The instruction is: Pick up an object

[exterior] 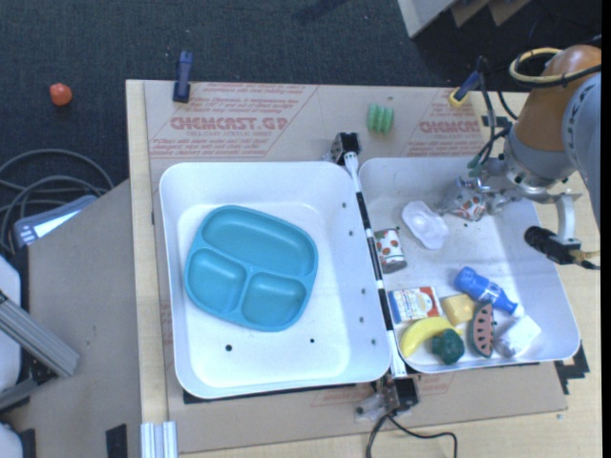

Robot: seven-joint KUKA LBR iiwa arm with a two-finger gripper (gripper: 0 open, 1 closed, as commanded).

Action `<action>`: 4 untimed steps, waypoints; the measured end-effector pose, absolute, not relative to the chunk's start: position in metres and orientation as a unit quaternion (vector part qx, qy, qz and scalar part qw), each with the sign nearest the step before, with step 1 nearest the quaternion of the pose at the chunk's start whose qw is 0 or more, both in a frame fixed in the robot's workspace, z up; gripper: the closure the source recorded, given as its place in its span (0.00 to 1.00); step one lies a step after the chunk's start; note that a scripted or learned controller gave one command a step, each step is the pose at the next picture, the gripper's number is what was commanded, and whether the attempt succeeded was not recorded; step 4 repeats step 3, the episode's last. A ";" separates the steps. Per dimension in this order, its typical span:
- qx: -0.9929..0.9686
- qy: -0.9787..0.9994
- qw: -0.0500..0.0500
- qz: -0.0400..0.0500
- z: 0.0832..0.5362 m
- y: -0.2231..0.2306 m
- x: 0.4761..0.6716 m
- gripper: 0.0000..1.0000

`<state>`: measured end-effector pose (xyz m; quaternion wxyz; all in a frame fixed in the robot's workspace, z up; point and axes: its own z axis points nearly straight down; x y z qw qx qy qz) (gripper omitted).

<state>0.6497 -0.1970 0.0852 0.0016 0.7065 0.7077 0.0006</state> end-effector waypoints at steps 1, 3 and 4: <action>0.707 0.708 0.002 0.001 0.085 -0.194 0.667 0.00; 0.707 0.707 0.000 0.000 0.177 -0.114 0.629 1.00; 0.707 0.707 0.000 0.000 0.177 -0.114 0.629 1.00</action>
